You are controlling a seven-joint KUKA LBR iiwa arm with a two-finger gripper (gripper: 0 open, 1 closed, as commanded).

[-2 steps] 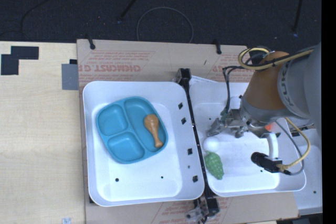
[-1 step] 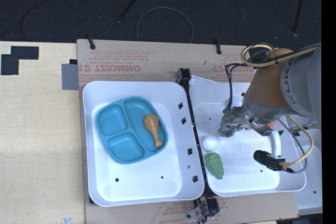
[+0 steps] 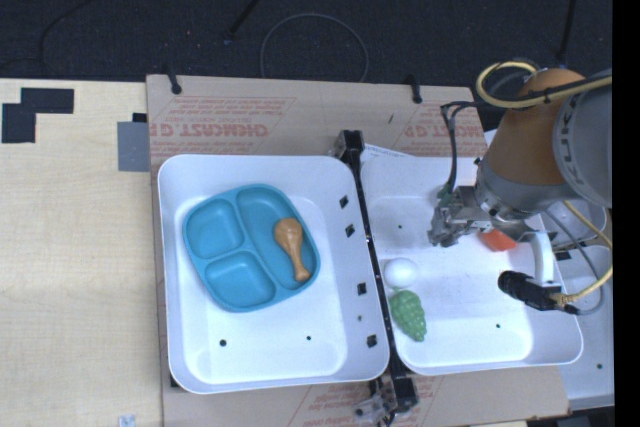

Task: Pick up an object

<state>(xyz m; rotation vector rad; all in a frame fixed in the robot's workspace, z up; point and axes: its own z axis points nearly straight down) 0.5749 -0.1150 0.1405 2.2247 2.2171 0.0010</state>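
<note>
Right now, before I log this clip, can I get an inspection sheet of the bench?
Surface: two white bins, left bin, right bin, on a cardboard sheet.
Job's things: white ball, green object, orange object in right bin.
Clutter: blue tray with drumstick in left bin.
Tool: low over right bin, nothing seen held.
Cables: yellow loop on arm; black leads on dark floor.
Surroundings: wooden bench top.

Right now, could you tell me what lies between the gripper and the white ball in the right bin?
In the camera view, only bare white bin floor separates the gripper from the white ball.
</note>
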